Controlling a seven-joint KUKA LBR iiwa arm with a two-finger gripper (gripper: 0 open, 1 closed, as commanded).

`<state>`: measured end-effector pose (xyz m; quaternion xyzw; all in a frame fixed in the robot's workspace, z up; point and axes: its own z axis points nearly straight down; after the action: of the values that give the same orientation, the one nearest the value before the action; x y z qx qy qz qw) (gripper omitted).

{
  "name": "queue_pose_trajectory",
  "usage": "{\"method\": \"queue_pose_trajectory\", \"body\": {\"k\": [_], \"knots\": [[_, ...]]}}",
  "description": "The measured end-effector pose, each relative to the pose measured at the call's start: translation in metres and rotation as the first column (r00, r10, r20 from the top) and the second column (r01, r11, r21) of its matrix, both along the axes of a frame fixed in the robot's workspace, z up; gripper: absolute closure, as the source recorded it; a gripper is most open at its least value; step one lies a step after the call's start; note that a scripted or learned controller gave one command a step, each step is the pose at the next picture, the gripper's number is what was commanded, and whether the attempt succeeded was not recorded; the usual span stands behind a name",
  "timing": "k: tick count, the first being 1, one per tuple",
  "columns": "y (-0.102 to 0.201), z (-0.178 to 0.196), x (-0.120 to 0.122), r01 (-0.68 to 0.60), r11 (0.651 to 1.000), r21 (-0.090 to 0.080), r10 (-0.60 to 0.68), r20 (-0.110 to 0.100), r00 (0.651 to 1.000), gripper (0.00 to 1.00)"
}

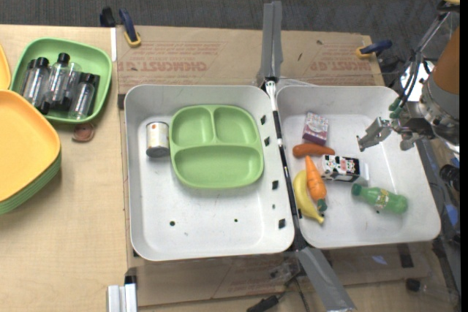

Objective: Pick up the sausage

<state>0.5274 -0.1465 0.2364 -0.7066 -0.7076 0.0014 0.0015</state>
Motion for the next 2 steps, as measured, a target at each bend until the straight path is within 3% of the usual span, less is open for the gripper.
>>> {"method": "queue_pose_trajectory", "body": {"k": [1, 2], "knots": [[0.0415, -0.1456, 0.0437, 0.252, 0.968, -0.001, -0.252, 0.001, 0.968, 0.0], [0.0396, -0.1373, 0.0429, 0.257, 0.966, -0.001, -0.257, -0.001, 0.966, 1.0]]}}
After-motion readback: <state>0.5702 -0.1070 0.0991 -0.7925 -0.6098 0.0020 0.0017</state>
